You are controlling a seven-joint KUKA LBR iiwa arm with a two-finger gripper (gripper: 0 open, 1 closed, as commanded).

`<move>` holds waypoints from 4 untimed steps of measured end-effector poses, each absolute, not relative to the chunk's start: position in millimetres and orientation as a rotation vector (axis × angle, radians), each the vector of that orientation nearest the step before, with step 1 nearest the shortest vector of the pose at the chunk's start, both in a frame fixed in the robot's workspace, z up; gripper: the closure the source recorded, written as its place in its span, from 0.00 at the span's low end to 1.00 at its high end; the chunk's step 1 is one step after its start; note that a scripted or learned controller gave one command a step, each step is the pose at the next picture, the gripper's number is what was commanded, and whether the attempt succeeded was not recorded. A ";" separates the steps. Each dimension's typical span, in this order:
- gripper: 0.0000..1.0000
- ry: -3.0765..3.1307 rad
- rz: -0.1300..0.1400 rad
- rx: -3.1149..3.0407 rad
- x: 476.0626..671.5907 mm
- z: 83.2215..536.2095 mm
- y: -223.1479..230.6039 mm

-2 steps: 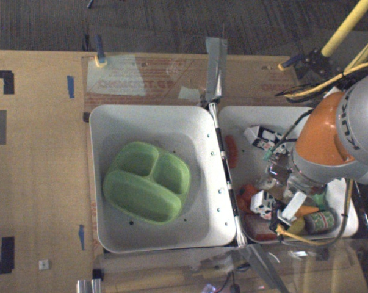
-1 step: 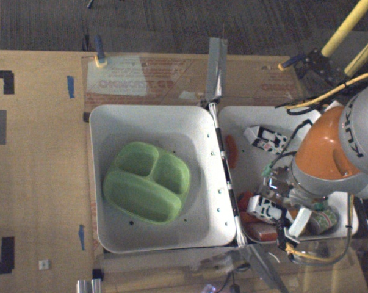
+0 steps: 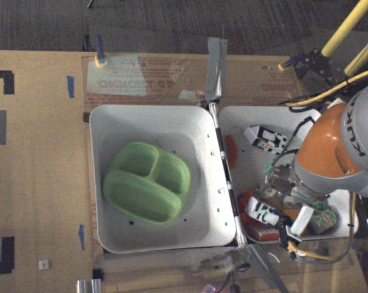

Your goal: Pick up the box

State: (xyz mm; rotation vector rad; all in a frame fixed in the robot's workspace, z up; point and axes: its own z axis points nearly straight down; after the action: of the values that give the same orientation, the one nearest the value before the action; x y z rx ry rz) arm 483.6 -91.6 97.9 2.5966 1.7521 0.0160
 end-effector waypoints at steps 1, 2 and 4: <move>1.00 1.769 -0.001 2.597 479.6 184.2 -71.6; 1.00 2.585 0.002 1.784 485.7 204.0 -53.3; 1.00 3.132 0.001 -0.102 506.2 249.5 -111.6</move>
State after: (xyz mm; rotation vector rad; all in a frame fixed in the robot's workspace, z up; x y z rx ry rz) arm 506.2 -111.6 249.5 -0.1022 3.1322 0.0007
